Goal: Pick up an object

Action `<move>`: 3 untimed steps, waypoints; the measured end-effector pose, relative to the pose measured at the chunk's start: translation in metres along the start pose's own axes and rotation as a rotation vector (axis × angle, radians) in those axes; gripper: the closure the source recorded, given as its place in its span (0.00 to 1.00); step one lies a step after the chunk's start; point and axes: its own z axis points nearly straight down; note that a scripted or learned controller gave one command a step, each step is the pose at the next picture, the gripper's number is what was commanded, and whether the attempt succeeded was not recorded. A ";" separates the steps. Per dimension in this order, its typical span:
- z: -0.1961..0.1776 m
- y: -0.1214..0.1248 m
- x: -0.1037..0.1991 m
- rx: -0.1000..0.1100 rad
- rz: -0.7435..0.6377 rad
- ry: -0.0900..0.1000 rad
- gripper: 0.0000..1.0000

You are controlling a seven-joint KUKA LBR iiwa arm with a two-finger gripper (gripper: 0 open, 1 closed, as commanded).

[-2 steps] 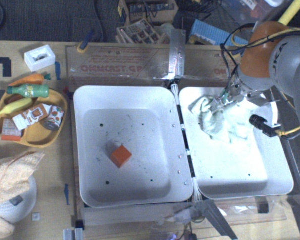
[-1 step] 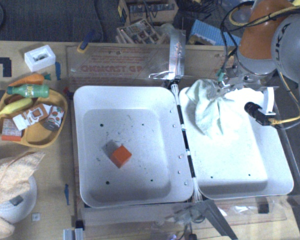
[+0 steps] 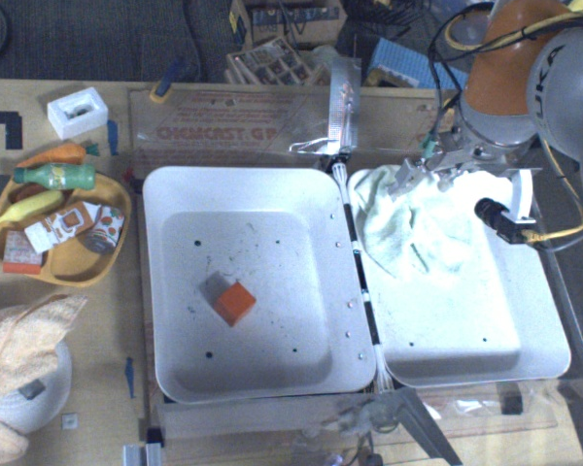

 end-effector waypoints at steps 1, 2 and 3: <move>0.076 -0.004 -0.019 -0.001 -0.114 0.001 0.00; 0.082 -0.038 -0.038 -0.008 -0.225 -0.001 0.00; 0.070 -0.037 -0.040 -0.014 -0.221 -0.003 1.00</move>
